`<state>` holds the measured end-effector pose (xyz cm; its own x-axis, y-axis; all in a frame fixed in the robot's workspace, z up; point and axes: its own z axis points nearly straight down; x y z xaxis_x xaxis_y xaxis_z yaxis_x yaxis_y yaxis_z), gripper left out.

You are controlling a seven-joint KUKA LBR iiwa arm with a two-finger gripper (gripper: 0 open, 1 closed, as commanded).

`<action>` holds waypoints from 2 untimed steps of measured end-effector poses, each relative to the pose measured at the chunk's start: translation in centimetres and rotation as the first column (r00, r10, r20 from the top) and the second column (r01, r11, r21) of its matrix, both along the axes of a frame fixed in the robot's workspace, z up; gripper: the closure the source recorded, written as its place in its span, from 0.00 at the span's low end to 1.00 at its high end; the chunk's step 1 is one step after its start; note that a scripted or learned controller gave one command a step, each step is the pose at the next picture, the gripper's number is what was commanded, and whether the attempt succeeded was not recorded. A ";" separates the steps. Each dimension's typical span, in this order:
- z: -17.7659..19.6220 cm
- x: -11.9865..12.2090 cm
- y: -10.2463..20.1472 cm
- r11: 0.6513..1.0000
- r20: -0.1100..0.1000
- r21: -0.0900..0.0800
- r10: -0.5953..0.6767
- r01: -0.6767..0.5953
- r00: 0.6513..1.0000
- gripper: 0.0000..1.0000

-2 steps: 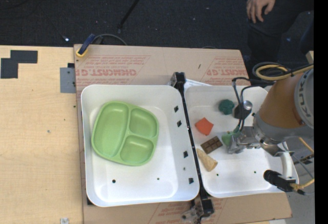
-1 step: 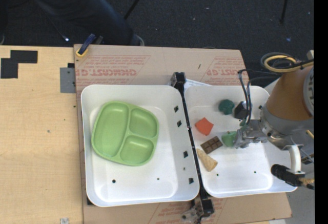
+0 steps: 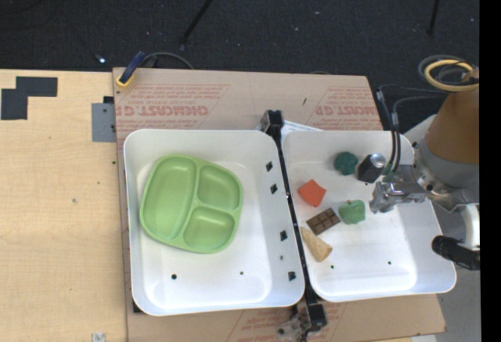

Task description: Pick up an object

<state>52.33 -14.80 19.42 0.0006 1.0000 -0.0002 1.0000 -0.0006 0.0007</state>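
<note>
The right bin point(image 3: 391, 270) holds several small objects. A dark green round piece point(image 3: 345, 163) lies toward its back. An orange-red cube point(image 3: 312, 192) sits near the divider, with a brown chocolate-like bar point(image 3: 322, 220) and a tan wedge point(image 3: 316, 243) in front of it. A light green lump point(image 3: 352, 212) rests at the bin's middle. My gripper point(image 3: 381, 197) hangs low over the bin, just right of the light green lump and close to it. Nothing shows held in it.
The left bin point(image 3: 156, 278) carries a light green divided plate point(image 3: 192, 203). The arm's orange band point(image 3: 458, 125) and grey wrist come in over the right bin's right wall. Cardboard lies under both bins, and a black clip point(image 3: 272, 123) sits at the divider's far end.
</note>
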 end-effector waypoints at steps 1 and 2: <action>4.7 0.1 -0.1 1.000 -0.001 0.000 0.000 0.000 1.000 1.00; 5.0 1.6 5.5 1.000 -0.005 0.000 0.003 -0.003 1.000 1.00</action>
<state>53.96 -9.30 24.45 -0.0029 1.0000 0.0000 1.0000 0.0029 -0.0038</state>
